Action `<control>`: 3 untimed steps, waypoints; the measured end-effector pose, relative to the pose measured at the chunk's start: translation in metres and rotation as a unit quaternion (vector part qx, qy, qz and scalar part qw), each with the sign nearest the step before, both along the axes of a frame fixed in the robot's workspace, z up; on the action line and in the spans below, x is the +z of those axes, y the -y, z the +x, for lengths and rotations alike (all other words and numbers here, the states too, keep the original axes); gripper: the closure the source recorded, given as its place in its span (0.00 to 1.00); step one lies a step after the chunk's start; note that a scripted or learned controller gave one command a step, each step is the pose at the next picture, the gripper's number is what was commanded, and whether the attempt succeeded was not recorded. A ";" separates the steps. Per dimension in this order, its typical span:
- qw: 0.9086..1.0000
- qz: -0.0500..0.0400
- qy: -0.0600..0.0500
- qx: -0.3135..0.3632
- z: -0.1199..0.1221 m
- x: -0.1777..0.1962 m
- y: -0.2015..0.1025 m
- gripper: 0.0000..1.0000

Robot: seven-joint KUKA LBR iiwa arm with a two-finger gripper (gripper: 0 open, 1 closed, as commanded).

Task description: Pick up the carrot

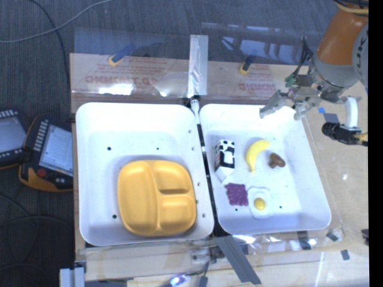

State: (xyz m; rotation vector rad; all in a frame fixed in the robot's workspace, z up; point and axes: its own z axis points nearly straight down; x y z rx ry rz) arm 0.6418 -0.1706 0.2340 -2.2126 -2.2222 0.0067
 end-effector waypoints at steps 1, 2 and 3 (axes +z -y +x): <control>0.998 0.000 0.000 0.068 -0.038 -0.070 -0.015 0.00; 0.996 0.000 0.001 0.085 -0.066 -0.141 -0.050 0.00; 1.000 0.001 -0.001 -0.003 -0.093 -0.101 -0.061 0.00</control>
